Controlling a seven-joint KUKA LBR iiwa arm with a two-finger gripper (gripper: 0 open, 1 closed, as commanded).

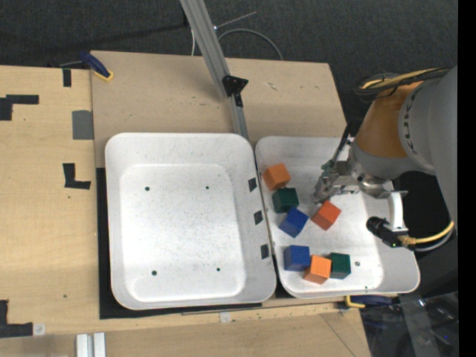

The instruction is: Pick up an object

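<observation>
The two-finger gripper (325,193) hangs in the right white plastic bin (398,274), just above a tilted orange-red cube (326,216). Whether it is open or closed, I cannot tell. A dark green cube (285,198) sits nearby.

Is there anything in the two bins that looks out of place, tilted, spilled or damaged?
Nothing looks spilled or damaged. The small cubes lie scattered at different angles in the right white bin; a small orange cube sits pressed between a blue cube and a dark green cube. The hand hovers by another orange cube.
</observation>
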